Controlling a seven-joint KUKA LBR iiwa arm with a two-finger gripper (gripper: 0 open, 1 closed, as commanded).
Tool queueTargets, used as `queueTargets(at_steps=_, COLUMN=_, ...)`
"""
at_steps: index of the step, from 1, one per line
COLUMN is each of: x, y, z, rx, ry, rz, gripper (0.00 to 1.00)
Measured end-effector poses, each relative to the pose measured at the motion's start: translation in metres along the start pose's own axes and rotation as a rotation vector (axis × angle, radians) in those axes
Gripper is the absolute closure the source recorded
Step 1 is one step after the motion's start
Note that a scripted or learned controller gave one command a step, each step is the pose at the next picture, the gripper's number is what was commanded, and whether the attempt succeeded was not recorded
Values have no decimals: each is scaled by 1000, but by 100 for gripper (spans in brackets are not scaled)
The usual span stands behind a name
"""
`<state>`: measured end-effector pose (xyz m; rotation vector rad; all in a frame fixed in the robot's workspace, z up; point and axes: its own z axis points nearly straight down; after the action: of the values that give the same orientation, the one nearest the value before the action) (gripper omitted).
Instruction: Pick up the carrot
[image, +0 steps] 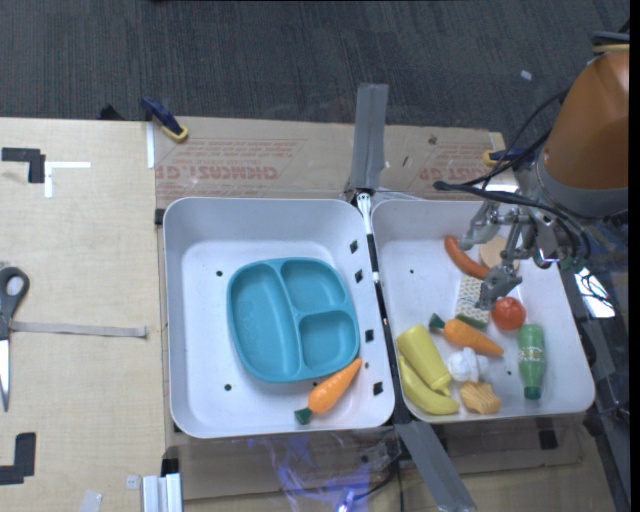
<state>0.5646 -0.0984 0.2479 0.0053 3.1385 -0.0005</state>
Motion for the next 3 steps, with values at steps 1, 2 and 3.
queueTargets(at_steps=1, x=33, y=42, z=55, rx=0, ry=0, rz=-248, gripper=0)
queueTargets(at_steps=2, x=27, y=-52, z=155, rx=0, ry=0, rz=-62, gripper=0)
queueTargets(at_steps=3, x=74, y=-7, z=155, rx=0, ry=0, rz=61, gripper=0)
